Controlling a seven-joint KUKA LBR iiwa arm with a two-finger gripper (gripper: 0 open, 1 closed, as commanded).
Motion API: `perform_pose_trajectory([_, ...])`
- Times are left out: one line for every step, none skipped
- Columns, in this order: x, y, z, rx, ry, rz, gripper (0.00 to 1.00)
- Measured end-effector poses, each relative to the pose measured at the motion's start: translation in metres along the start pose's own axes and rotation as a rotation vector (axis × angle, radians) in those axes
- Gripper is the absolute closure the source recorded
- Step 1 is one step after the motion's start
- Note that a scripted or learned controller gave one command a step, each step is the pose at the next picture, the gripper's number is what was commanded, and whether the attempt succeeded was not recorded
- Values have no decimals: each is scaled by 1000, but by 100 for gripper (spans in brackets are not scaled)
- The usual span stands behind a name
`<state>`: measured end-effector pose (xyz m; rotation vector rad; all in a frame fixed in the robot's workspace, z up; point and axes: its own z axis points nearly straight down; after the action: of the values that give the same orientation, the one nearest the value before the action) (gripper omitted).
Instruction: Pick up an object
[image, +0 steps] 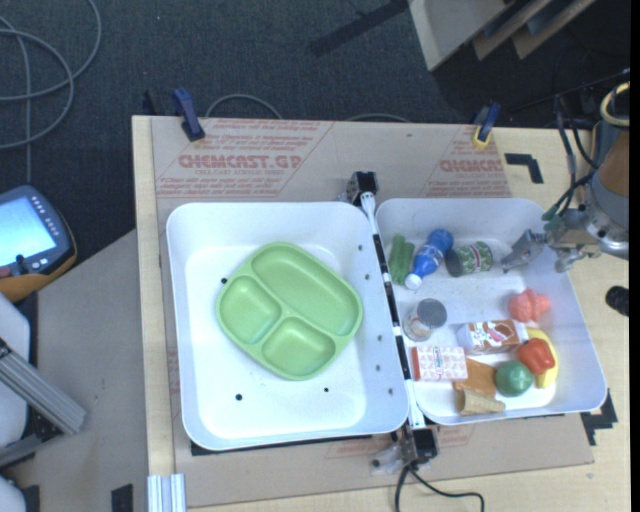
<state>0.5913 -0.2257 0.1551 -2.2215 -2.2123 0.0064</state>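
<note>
**Where the arm reaches in: right bin stock, gripper unladen**

While the gripper (543, 250) hovers at the upper right rim of the right bin (590, 345), its fingers are spread apart with nothing between them. Contents of that bin: green bottle (401, 258), blue bottle (430, 252) and dark can (470, 258) along the top; grey disc (430, 314) mid-left; pink lump (530, 304), red carton (492, 336), red pepper (537, 353) and green ball (514, 378) lower right. Left bin (190, 300): one green divided plate (289, 310), centre.
</note>
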Motion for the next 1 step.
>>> perform_pose_trajectory([12, -39, 75, 0, 6, -6, 0])
